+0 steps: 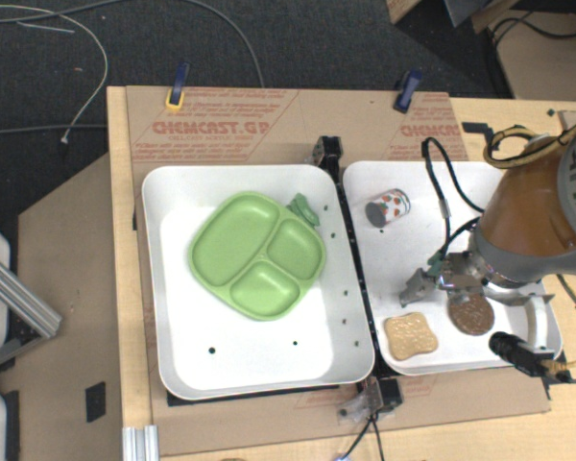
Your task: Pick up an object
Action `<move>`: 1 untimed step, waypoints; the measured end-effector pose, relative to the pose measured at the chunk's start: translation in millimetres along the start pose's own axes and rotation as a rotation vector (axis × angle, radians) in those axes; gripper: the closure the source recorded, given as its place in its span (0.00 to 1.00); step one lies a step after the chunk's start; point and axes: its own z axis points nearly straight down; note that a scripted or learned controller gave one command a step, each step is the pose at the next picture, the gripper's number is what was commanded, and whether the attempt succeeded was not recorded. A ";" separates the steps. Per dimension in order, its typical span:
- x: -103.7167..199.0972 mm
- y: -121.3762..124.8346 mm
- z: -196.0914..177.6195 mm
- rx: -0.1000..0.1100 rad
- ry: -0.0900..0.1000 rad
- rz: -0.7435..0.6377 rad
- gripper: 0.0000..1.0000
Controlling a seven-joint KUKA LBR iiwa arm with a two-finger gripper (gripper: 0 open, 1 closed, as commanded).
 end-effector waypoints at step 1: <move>0.6 -0.2 41.2 -0.003 -0.001 0.002 0.00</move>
